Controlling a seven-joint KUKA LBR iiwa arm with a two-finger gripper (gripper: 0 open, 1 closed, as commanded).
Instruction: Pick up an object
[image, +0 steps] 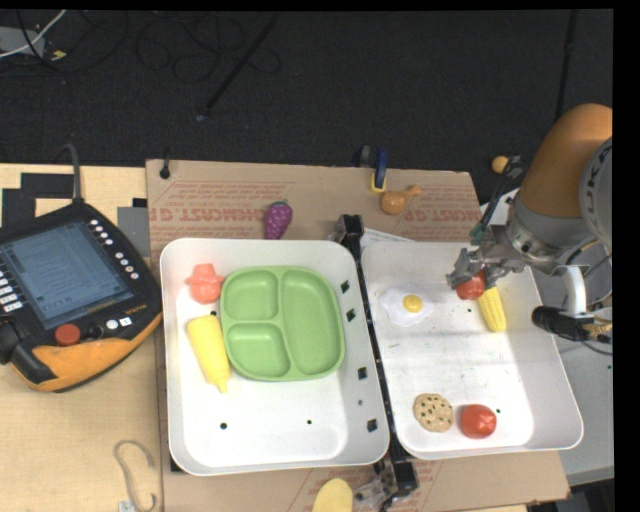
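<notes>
Scanning outward from the right bin (560, 420), nearest things first:
Near rim: a yellow toy (333, 494) sits just outside, off the near-left corner.
Near end, inside: a cookie (433, 411) and a red tomato (477, 420), side by side, well clear of the arm.
Middle, inside: a fried egg (410, 305) to the left, a corn cob (492, 309) to the right.
Gripper (469, 281): low over the far right part of this bin, with a small red piece (470, 289) right at its tip, just beside the corn cob; whether the fingers are apart or clamped on that piece, I cannot tell.
Left neighbour: the left bin (260, 440) carries a green divided plate (281, 324), a yellow banana-like toy (209, 350) and a pink toy (203, 283).
Beyond the far rim: purple grapes (277, 218) and an orange pear-like toy (397, 199) on the cardboard (220, 200).
Far left: a teach pendant (70, 290) on the bench.
Count: two bins, one plate, five items in the right bin, three in the left.
</notes>
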